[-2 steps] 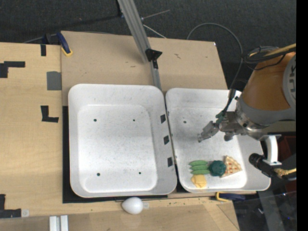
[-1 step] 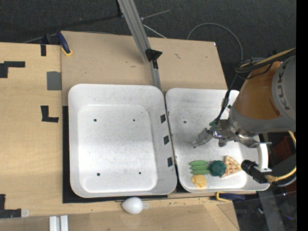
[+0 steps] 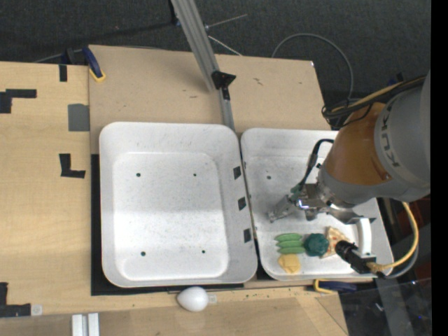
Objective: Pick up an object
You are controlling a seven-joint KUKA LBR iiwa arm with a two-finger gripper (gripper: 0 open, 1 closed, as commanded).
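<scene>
My gripper [image 3: 290,207] hangs over the middle of the right bin [image 3: 280,152], under the grey arm with its orange band [image 3: 353,156]. Its metal tip points down and left, just above a cluster of small objects along the bin's front edge. That cluster holds a green ridged piece [image 3: 288,241], a teal round piece [image 3: 316,244], a yellow piece [image 3: 289,262] and a tan piece [image 3: 341,236]. I see nothing held by the gripper.
The left bin [image 3: 168,201] lies beside the right one. A white egg-shaped object [image 3: 192,299] rests on the bench in front of the bins. A grey metal bar [image 3: 203,47] slants in from the top. Cables run along the right side.
</scene>
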